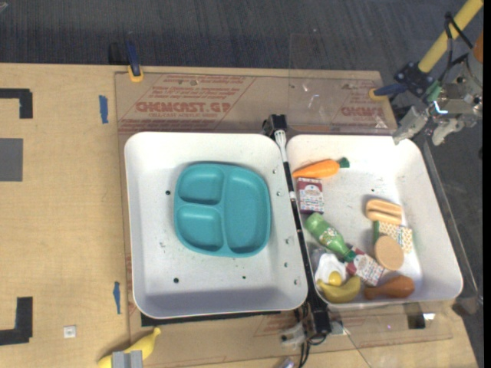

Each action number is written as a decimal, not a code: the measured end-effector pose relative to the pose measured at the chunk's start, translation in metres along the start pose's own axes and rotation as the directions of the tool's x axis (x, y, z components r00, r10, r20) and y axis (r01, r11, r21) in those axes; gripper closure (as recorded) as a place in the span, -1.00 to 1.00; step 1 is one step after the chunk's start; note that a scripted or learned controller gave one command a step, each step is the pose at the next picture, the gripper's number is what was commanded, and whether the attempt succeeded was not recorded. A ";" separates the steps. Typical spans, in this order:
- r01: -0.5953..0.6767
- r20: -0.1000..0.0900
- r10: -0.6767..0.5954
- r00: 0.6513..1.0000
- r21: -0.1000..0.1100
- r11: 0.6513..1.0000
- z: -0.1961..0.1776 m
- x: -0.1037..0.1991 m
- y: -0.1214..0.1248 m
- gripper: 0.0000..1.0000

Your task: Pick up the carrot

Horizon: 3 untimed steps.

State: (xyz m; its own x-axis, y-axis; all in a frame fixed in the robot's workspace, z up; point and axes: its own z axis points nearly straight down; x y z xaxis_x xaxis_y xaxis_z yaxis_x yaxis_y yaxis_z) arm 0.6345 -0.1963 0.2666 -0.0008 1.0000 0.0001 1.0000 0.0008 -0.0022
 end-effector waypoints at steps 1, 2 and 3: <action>-0.255 -0.002 0.256 0.967 0.012 0.967 0.140 0.018 0.030 -1.00; -0.515 0.000 0.515 0.857 0.008 0.857 0.132 0.055 0.033 -1.00; -0.598 0.006 0.598 0.802 0.012 0.802 0.174 0.084 0.027 -1.00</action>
State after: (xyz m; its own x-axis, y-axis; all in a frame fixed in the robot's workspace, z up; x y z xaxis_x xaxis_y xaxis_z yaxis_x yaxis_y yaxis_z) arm 0.6612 -0.1125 0.0929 0.5971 0.8021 -0.0072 0.8020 -0.5972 -0.0137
